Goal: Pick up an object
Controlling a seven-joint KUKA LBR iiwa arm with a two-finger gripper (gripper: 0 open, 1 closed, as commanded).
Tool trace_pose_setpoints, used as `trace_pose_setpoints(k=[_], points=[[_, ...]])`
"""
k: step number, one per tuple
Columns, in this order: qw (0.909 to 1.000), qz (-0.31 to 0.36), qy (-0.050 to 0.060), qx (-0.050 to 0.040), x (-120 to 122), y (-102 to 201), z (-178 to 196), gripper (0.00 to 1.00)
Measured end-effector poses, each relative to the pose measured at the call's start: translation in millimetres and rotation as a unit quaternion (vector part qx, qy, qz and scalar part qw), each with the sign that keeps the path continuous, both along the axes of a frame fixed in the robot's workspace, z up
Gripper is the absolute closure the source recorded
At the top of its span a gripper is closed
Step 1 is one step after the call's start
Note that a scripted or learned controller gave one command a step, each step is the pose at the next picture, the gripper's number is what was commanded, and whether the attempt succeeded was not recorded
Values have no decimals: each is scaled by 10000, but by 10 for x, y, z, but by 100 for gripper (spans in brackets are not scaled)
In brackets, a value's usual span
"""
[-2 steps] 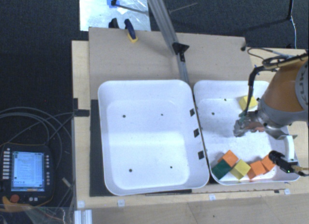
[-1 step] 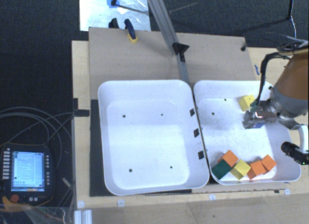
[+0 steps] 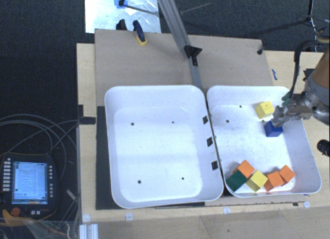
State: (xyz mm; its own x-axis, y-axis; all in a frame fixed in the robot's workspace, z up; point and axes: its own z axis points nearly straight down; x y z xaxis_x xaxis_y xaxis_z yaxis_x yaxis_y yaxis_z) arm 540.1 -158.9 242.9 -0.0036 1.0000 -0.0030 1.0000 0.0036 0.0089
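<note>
Gripper (image 3: 279,118) seen low at right bin's (image 3: 304,145) right edge, just above blue cube (image 3: 273,129); opening cannot be told

One fixed camera, high above bench (image 3: 170,60), slanted down, both bins (image 3: 154,145) framed

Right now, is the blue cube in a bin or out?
In: the blue cube lies inside the right bin, beside the gripper.

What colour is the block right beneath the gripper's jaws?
Blue: the block sits just under the gripper, seen in the camera view.
</note>
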Motion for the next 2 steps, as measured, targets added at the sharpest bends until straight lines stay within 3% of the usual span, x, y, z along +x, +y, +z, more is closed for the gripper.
trace_pose_setpoints(k=[1,2], points=[[10000,3,29,7,10,-1,-6,100],[10000,39,26,24,231,540,83,100]])
